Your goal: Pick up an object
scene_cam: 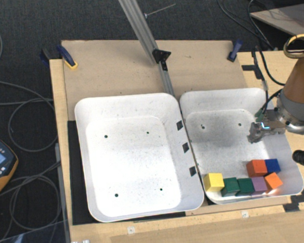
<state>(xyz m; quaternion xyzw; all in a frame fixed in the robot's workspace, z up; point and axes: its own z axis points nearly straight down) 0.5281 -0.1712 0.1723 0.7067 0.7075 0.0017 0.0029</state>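
Blocks are clustered along the near edge of the right bin (277,135): a yellow block (214,181), two green blocks (238,185), a purple block (259,183), an orange block (273,180), a red block (257,166) and a blue block (272,164), most touching their neighbours. Nothing has been lifted yet; the whole pick is judged still to be done. The gripper (256,132) is seen above the bin's right side, apart from the cluster, and whether it is spread or closed cannot be told. No long axis is shown by the cube-like pieces; the row itself runs left to right. The left bin (89,115) lies alongside.
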